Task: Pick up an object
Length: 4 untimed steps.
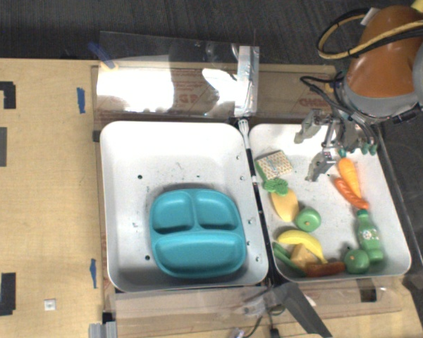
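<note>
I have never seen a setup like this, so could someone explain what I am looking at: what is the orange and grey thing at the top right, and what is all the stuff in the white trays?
This is one camera above a bench, looking down at a slant. The orange and grey shape is a robot arm reaching in from the right. At its end is a two-finger gripper, its hand, hanging over the far part of the right bin. Nothing is visible between its fingers, so it holds nothing. Its job is to pick up one object.

The right bin holds toy food: a carrot, a banana, a green apple, a yellow pear-like piece, a checkered cracker-like square and a green bottle. The left bin holds a teal divided plate.
</note>
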Available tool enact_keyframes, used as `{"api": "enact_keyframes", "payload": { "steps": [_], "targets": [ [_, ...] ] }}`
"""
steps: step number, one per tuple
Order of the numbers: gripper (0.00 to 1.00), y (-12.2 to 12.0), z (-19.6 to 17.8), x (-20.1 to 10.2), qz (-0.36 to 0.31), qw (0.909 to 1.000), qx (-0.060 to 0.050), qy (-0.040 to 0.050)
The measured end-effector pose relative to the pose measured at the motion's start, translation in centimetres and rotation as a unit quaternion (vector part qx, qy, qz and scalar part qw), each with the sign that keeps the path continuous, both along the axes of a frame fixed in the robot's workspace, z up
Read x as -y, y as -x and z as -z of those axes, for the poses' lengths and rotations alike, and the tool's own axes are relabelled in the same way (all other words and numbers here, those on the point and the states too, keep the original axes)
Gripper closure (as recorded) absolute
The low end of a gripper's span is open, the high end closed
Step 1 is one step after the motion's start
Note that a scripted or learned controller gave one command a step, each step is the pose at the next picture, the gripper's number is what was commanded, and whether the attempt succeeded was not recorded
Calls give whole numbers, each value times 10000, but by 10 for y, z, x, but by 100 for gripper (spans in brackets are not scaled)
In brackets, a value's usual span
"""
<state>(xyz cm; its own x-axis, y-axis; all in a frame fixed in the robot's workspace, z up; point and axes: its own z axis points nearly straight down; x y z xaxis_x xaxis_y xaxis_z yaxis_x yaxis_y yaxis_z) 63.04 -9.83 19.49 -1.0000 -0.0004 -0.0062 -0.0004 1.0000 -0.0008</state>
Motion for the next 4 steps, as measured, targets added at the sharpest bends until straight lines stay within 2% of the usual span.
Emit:
{"api": "enact_keyframes", "payload": {
  "steps": [1, 2, 3, 4],
  "targets": [
    [0, -12, 104, 25, 472, 9989, 43, -3],
    [0, 19, 105, 9, -484, 9988, 27, 24],
    [0, 95, 105, 18, -1434, 9897, 34, 21],
    [0, 26, 106, 40, -1787, 9839, 35, 16]
  ]
}}
